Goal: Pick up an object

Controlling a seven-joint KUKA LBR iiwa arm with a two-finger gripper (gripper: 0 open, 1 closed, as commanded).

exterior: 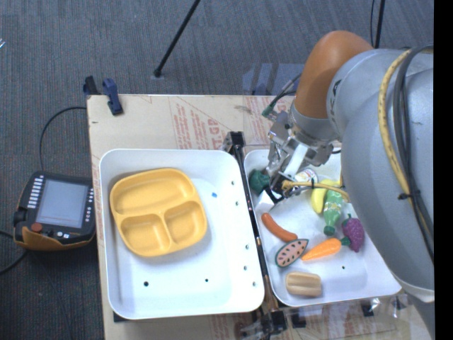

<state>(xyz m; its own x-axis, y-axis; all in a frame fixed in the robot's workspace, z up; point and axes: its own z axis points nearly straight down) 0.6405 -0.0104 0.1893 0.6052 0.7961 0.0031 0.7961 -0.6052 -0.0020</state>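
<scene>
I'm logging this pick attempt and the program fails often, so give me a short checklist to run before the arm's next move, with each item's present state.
1. Gripper is over the right bin, near its top-left corner: ok.
2. A target lies under it; a dark green item sits there by the bin wall: ok.
3. Something is actually held: cannot tell, the wrist hides the grasp.
4. Neighbours are apart from the target; the sausage lies apart, but the banana and cables crowd close: not ok.
5. Left bin has room to set a thing down beside the yellow tray: ok.
</scene>
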